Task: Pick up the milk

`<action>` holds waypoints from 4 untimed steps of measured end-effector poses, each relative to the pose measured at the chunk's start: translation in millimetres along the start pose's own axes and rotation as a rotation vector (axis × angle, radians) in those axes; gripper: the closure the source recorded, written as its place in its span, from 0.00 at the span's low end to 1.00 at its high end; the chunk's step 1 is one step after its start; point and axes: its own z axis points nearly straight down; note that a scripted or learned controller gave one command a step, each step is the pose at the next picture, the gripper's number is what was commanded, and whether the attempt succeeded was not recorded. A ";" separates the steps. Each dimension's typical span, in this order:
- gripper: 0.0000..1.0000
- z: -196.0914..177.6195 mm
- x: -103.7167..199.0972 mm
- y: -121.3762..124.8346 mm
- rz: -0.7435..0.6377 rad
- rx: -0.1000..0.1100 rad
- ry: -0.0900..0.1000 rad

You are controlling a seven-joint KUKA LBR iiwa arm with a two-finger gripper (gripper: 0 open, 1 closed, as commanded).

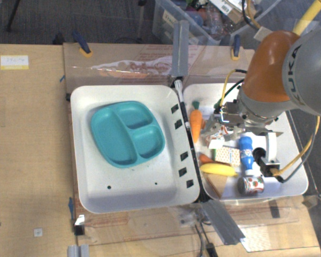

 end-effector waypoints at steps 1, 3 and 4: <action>0.00 0.7 3.6 -84.7 -0.014 0.002 0.000; 0.00 94.5 -63.2 92.9 -0.065 -0.013 -0.002; 0.00 94.3 -78.3 -16.1 -0.089 -0.015 -0.002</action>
